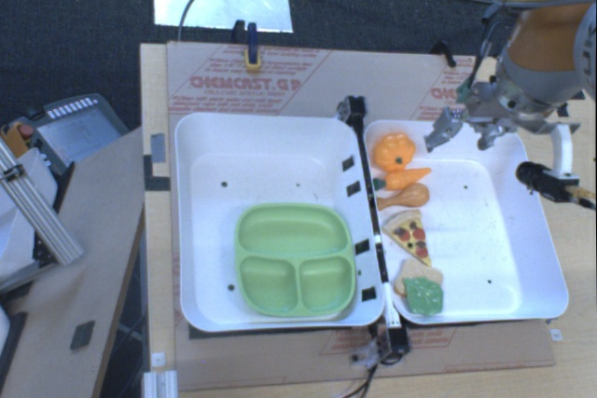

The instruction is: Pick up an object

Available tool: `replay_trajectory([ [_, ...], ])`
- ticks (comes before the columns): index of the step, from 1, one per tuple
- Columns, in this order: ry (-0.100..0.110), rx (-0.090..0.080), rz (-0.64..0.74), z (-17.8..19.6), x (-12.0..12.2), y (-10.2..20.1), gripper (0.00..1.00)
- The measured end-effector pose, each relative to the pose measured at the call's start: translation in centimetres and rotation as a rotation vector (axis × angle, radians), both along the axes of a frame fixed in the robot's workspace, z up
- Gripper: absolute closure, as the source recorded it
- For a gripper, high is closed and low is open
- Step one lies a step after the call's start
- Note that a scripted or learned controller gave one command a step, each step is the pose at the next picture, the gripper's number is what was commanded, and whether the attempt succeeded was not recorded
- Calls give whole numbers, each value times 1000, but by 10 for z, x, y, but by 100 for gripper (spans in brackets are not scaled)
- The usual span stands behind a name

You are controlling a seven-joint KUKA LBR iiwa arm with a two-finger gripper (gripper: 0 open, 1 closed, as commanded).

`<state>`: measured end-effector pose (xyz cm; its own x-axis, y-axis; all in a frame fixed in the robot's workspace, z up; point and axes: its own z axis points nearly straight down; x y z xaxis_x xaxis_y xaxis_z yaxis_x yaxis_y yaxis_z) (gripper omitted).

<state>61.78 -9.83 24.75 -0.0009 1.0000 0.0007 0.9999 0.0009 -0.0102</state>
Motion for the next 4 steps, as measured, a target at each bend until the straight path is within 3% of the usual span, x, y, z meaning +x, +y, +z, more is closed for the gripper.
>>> replay_trajectory([
  [1, -12, -1, 2, 7, 2, 0, 0],
  [2, -8, 0, 2, -54, 4, 6, 0],
  [4, -10, -1, 0, -138, 3, 4, 0],
])
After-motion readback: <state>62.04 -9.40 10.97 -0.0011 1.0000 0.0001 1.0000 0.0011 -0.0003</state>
